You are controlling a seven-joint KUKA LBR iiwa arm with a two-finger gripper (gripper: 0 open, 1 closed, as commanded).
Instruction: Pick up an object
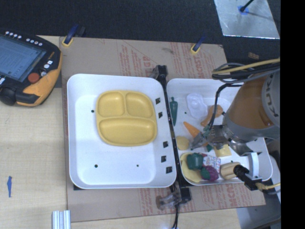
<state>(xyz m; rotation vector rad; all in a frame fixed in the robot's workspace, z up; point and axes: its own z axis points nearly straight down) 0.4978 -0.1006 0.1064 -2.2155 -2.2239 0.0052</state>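
Observation:
My gripper (pixel 203 140) hangs low over the middle of the right bin (pixel 181 87), with the grey and orange arm (pixel 252 109) coming in from the right. Just to its left lies an orange carrot-like piece (pixel 190 128). Another orange piece (pixel 213 112) sits behind it, next to a clear plastic item (pixel 195 104). A yellow block (pixel 222 151) lies to the gripper's right. In front, a yellow dish (pixel 187 174) holds a green toy (pixel 194 161) and a purple and red item (pixel 208 172). A tan cylinder (pixel 229 170) lies beside them. I see nothing held.
The left bin (pixel 81 166) bears a yellow divided plate (pixel 127 117). A dark green pepper (pixel 173 109) lies by the right bin's left wall. A teach pendant (pixel 26 68) rests at the bench's far left. Black clips (pixel 167 142) line the wall between the bins.

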